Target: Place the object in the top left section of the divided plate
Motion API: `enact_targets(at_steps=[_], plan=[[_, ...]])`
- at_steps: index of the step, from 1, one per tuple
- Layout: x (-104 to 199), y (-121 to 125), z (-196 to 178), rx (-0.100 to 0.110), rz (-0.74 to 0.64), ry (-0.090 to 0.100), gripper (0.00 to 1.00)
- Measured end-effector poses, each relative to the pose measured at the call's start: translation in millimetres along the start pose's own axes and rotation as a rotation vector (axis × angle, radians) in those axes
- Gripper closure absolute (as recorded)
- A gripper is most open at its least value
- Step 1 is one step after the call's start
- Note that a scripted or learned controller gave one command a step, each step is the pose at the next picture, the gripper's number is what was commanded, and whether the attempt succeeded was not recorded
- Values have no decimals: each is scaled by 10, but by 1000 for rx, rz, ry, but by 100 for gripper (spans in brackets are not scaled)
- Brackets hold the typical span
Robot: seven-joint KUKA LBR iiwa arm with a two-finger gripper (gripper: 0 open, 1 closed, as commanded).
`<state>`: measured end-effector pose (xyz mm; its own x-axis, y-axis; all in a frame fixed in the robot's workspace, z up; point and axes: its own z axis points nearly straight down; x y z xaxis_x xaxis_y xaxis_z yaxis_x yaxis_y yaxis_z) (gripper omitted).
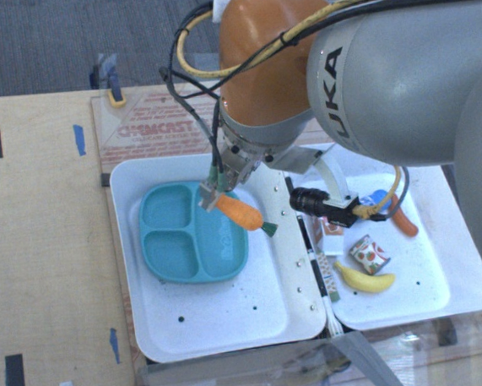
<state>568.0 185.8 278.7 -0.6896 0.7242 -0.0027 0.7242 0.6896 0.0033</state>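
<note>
While gripper (pixel 211 196) pinches carrot (pixel 241 214), over plate (pixel 172 254)

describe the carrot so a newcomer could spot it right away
Start at the left white bin and its blue divided plate. The carrot lies at the plate's upper right rim, at the tool. It is orange with a green stub, unlike the yellow banana in the other bin.

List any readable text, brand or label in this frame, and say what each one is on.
"UKA", the visible part of a brand name, on the grey arm.
Faint red stencilled lettering on the wooden board behind the bins: too blurred to read.
Print on the small carton: too small to read.
</note>
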Motion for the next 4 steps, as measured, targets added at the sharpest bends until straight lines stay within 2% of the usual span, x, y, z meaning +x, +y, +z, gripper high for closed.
enact_targets(at_steps=[1,2,3,4], plan=[[507,-72,708,4,-211,4,100],[400,163,861,-1,-286,0,100],[392,179,696,-2,-305,0,100],[-218,-73,165,-1,-238,-1,100]])
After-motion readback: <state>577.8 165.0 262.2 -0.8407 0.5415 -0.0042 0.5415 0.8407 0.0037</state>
